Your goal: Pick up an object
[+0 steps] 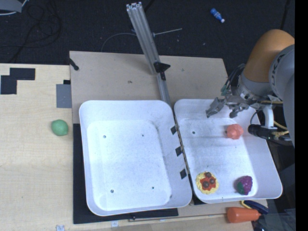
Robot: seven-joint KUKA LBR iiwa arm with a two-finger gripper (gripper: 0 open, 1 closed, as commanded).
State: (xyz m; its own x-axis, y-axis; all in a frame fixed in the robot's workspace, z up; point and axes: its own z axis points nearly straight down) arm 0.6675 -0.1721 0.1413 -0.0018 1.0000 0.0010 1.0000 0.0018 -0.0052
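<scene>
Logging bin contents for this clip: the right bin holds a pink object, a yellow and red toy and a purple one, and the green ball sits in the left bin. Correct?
Not quite. The camera view shows the green ball outside both bins, on the bench left of the left bin. The pink object, yellow and red toy and purple one do lie in the right bin.

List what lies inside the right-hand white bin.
Inside the right bin lie a pink-orange lump, a yellow-and-red toy and a purple grape bunch. The gripper hangs over its far end, hiding a little floor.
</scene>
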